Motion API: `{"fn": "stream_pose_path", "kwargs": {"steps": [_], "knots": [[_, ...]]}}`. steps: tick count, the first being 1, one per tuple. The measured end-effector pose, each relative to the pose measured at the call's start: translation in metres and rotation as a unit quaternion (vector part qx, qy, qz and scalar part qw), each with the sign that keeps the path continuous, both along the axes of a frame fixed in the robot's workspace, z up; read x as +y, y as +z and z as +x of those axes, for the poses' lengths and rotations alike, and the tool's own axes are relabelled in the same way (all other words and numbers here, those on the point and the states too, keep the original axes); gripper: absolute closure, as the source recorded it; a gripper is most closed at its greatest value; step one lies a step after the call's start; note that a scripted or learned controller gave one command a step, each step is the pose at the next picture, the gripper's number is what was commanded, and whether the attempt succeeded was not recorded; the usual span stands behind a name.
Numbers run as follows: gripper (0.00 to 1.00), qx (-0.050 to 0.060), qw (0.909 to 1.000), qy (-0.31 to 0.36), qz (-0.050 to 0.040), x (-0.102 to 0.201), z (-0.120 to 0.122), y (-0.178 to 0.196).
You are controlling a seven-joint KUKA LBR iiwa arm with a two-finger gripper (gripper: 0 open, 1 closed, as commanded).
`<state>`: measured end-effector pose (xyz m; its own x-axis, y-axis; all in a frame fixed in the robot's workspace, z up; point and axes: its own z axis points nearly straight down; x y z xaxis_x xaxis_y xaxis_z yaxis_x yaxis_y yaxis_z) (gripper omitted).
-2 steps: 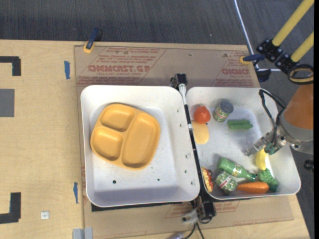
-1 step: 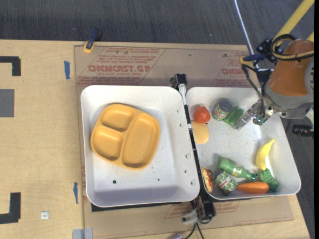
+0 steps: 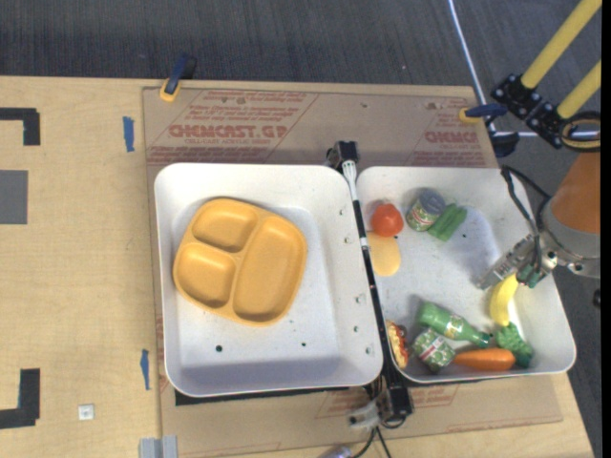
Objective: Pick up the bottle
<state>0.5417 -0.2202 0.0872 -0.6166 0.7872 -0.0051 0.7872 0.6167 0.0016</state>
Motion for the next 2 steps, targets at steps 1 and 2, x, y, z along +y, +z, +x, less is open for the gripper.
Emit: {"fn": "stream_pose_path", "kwargs": {"steps": [1,2], "knots": [[1.0,-0.001,0.9999,0.017,0.0005,0.037,-0.06,0.0],[1.0,0.0,0.962,0.273,-0.0001,0.009,0.041,0.022]]}}
